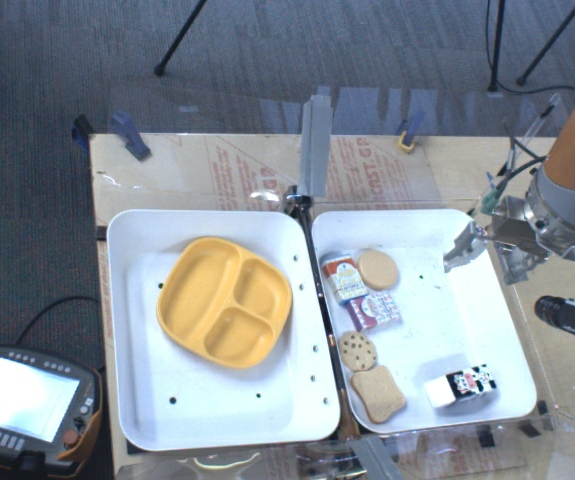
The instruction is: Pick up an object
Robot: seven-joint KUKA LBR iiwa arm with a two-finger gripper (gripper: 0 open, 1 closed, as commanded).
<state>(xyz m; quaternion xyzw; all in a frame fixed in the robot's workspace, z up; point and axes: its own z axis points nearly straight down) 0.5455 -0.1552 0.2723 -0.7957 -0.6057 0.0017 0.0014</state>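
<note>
The right bin [487, 298] holds several toy food items. A round tan biscuit [377, 269] lies beside a red-and-white packet [345, 279], with a dark red packet [375, 311] just below them. Nearer the front are a chocolate chip cookie [357, 350] and a slice of toast [378, 393]. A small cow-patterned carton [460, 387] lies on its side at the front right. My gripper [482, 266] hangs above the bin's back right part, open, with nothing between its fingers [461, 251]. It is well apart from every item.
The left bin [137, 368] holds a yellow divided plate [226, 301]. A grey upright post [314, 153] stands behind the seam between the bins. A handheld control pendant [29, 403] lies off the bench at the front left. Tripod legs stand at the back.
</note>
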